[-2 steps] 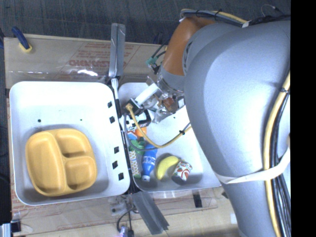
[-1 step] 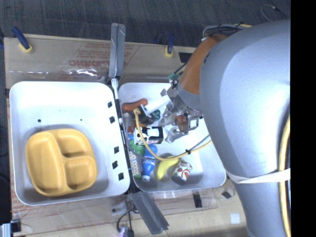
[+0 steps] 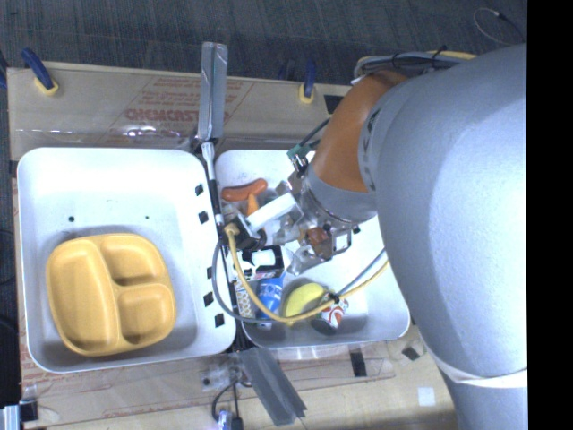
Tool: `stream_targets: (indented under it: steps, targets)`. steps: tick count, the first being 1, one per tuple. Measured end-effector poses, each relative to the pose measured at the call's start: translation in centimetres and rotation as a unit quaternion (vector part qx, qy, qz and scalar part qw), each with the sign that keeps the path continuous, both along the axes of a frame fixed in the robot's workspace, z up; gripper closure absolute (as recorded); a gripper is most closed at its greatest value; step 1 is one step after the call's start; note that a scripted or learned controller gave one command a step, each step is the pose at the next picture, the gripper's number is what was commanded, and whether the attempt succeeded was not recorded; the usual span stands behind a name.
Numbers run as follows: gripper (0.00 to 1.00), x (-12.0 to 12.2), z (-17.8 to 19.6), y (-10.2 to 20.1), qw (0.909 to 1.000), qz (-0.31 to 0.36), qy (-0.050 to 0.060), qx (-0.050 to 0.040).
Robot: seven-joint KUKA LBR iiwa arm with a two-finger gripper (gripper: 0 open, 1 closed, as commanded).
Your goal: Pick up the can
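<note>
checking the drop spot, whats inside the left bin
One yellow sectioned tray lies in the left bin, toward its near left corner. Whatever is under the tray is covered.

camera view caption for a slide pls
Gripper low in the right bin over a blue can; yellow tray in the left bin.

The robot arm is big, round and smooth, and most of it is light grey. Near its thin end there is a shiny orange band, and after that comes a short grey ring. At the tip sits the gripper, a bumpy little clump of silver metal, white blocks and black bits with one small brown patch, and a yellow cable and a thin black cable hang from it in loops.
</note>
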State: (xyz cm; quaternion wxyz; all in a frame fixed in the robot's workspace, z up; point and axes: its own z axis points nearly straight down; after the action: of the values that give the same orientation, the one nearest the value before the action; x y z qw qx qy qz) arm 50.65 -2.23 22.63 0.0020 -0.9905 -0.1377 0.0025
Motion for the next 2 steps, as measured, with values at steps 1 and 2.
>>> stream_targets:
  steps: [1, 2]
  targets:
    - [1.0, 0.0, 0.9, 0.1, 1.0, 0.003, 0.002, 0.0007]
    - [1.0, -3.1, -3.6, 6.0, 0.9997, 0.026, 0.001, -0.0011]
